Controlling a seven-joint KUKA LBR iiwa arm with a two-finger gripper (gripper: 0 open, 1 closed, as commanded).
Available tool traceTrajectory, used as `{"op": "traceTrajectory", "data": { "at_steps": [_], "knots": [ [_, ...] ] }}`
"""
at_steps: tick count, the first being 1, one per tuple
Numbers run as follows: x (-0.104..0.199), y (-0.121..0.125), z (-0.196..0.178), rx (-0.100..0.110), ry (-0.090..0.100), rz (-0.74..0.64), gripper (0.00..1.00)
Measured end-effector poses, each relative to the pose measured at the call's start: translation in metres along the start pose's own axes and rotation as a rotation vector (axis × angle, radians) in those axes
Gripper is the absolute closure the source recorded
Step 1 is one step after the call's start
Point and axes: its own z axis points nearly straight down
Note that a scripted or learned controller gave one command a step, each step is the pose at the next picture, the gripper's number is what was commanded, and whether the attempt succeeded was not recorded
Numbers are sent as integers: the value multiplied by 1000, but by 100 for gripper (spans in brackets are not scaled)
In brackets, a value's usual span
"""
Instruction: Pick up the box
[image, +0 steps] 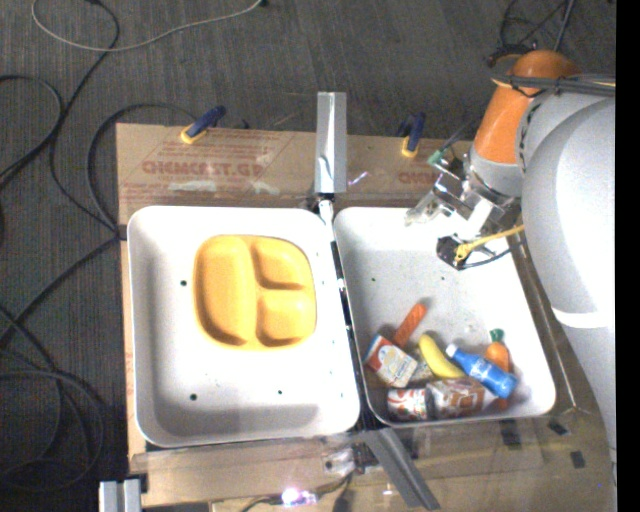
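Grey arm (570, 200) with orange band comes in from the right, bulk over the right bin's far corner. Table (150, 160) carries two white bins side by side: left bin (160, 400) holds a yellow divided tray (255, 290), right bin (400, 250) has clutter heaped in its near corner. Pincer (462, 212) hangs above the right bin's far right part, nothing between its tips, can't tell if they're apart or together, too small and blurred. Box (392, 362), small red-and-white carton, lies in that heap, well apart from the pincer, touching the banana (437, 356), near the carrot (410, 324), blue bottle (482, 368) and brown packet (440, 400). Risk: box is crowded, so a descent likely pinches the banana or packet instead, or knocks the box flat against the bin wall and slips off.
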Motion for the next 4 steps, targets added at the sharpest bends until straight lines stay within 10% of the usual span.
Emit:
{"op": "traceTrajectory", "data": {
  "at_steps": [2,3,4],
  "knots": [
    [-88,-61,74,-7,8,6,0],
    [-79,-157,73,-8,11,-113,0],
    [-22,-63,74,-9,7,-45,0]
  ]
}}
